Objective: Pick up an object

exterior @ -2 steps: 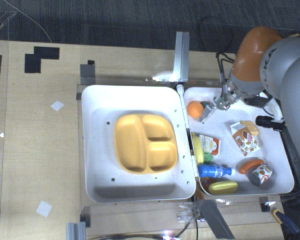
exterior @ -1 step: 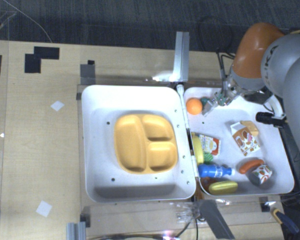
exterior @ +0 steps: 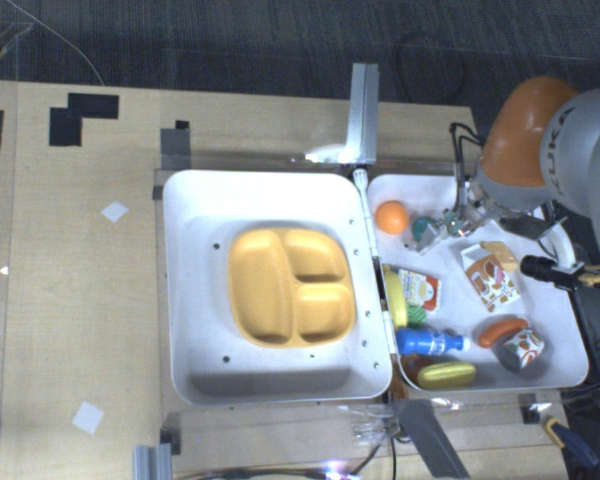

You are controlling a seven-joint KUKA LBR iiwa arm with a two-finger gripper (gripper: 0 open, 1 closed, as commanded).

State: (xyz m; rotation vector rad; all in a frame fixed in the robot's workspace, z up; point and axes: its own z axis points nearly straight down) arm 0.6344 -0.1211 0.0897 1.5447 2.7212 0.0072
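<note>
Upper frame: dark carpet floor point(exterior: 230, 18). Below: pale wood surface point(exterior: 70, 298), two white bins point(exterior: 180, 298), yellow tray point(exterior: 288, 286). Tool point(exterior: 458, 218) at right; grip state cannot be told.

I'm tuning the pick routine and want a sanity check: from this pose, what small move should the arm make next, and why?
Probably a short straight descent. The gripper sits low at the far end of the right bin, over a small teal object beside the orange ball. Nothing is visibly between its fingers, so lowering onto the teal object seems the nearest chance at a pick.
</note>
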